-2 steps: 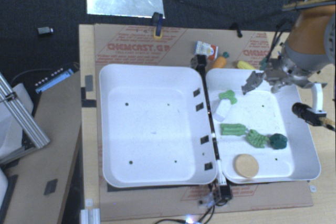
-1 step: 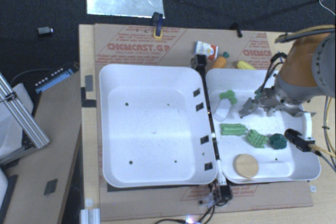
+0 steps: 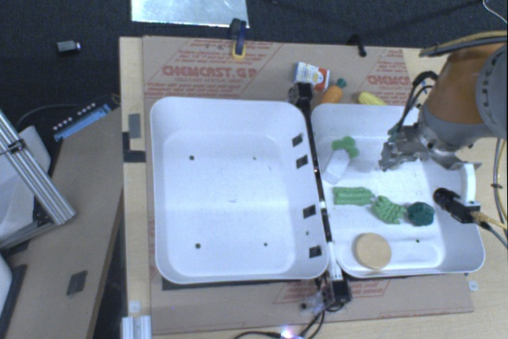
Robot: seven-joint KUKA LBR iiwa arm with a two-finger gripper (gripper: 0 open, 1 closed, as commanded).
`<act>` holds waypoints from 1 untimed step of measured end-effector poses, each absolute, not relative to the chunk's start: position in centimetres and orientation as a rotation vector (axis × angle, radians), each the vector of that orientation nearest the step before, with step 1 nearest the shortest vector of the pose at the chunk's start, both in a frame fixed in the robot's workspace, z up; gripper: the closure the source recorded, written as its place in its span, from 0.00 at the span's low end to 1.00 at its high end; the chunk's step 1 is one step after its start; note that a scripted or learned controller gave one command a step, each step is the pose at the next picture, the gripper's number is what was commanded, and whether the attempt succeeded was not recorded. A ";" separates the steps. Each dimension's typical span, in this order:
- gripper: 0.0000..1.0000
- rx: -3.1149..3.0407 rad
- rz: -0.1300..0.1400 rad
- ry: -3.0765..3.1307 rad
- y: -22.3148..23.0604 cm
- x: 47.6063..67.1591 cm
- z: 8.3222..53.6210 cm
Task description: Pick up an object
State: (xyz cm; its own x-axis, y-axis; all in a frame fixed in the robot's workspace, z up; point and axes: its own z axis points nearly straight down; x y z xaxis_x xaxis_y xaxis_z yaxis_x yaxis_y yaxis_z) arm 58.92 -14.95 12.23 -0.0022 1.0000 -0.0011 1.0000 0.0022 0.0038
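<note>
The right bin (image 3: 460,250) holds several small things. A small green piece (image 3: 344,144) and a white cylinder (image 3: 337,164) lie near its left wall. Further forward are a long green piece (image 3: 352,195), a knobbly green piece (image 3: 387,209), a dark green lump (image 3: 420,213) and a tan round disc (image 3: 372,251). My gripper (image 3: 393,156) hangs low over the bare middle of this bin, right of the white cylinder and behind the knobbly green piece. It touches none of the objects, and nothing is seen in it.
The left bin (image 3: 230,186) sits beside the right one, with black clips along the shared wall. Behind the bins lie a white and orange bottle (image 3: 311,75), an orange item (image 3: 332,94) and a yellow item (image 3: 369,99). A black part (image 3: 452,205) juts out by the right bin's right wall.
</note>
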 end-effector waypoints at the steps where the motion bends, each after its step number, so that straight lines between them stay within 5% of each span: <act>1: 1.00 2.210 0.008 2.225 -11.8 58.7 22.6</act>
